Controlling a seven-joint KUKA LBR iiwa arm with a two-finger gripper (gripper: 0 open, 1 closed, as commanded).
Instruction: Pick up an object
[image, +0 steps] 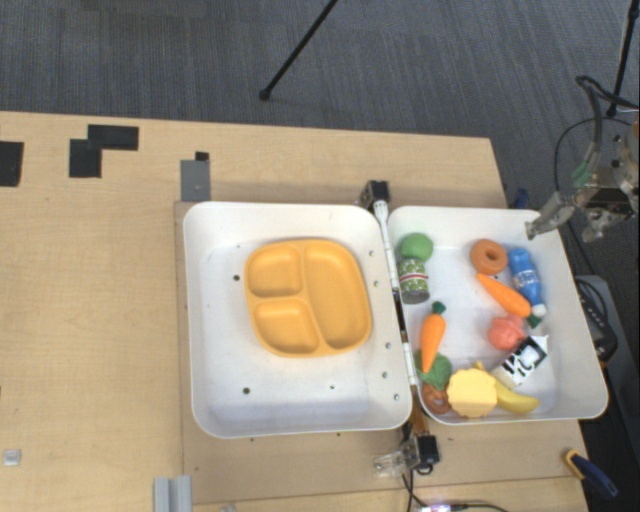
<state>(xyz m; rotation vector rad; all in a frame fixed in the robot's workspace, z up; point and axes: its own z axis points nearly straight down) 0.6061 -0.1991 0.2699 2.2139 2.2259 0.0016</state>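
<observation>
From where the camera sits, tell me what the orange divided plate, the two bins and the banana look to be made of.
Orange divided plate: likely moulded plastic, matte; uniform colour, soft rounded compartment ridges.
Left bin and right bin: probably thin formed plastic, white, slightly glossy; rounded corners and faint sheen, though painted metal can't be excluded.
Banana: looks like a plastic or rubber toy; flat even yellow, smooth surface.

Two white bins on the counter (90, 330). Left bin (215, 400): a yellow divided plate (305, 297) at centre. Right bin (585, 385): toy foods, doughnut (489, 257) at 12 o'clock, banana (518, 402) at 6 o'clock. The tool (552, 215) hovers at 2 o'clock.
</observation>
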